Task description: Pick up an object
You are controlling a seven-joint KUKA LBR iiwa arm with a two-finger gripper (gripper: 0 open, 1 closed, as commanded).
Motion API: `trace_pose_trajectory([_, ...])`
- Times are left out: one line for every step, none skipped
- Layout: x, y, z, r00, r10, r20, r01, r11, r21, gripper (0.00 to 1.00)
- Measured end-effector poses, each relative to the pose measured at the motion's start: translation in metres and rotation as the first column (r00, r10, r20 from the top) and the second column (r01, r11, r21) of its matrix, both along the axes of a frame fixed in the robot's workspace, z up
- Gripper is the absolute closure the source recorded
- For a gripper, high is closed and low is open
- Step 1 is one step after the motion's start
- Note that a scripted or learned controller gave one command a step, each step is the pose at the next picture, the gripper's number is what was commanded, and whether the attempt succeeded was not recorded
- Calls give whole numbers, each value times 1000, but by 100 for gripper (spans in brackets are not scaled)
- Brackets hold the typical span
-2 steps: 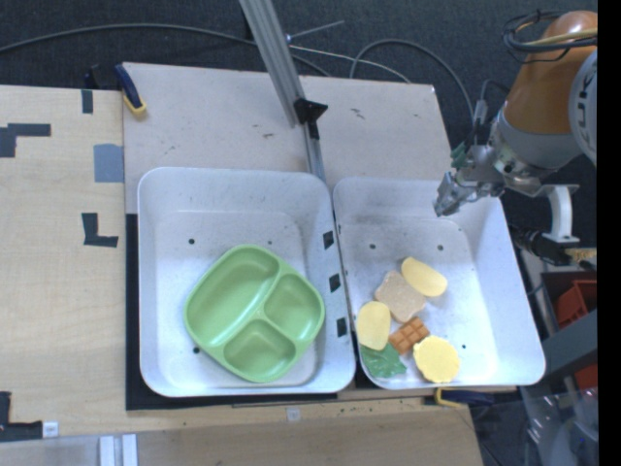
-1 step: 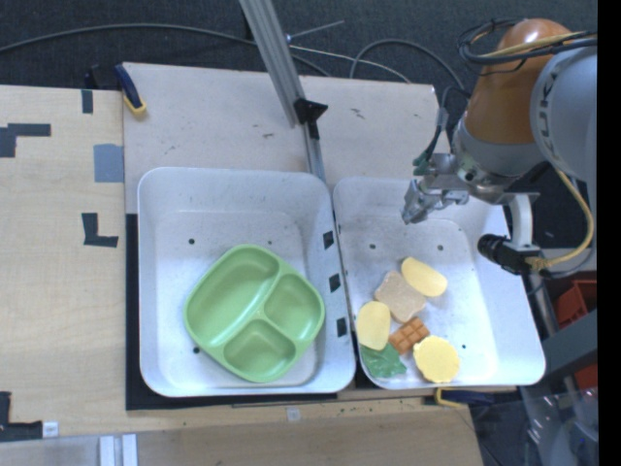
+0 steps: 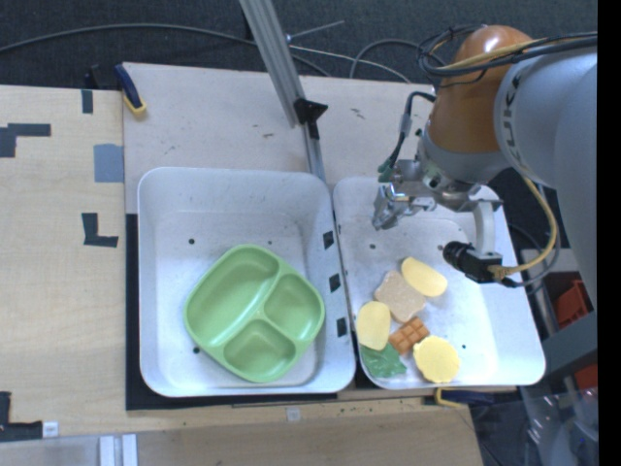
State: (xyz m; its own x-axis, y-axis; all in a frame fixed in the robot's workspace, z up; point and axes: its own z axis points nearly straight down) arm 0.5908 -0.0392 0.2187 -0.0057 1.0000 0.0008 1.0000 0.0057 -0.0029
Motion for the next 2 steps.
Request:
trace_pose_trajectory([-5, 54, 13, 1000, 2, 3, -2, 1000, 1, 100])
trace_pose_trajectory([-10, 103, 2, 1000, 1, -1, -1, 1000, 0, 100])
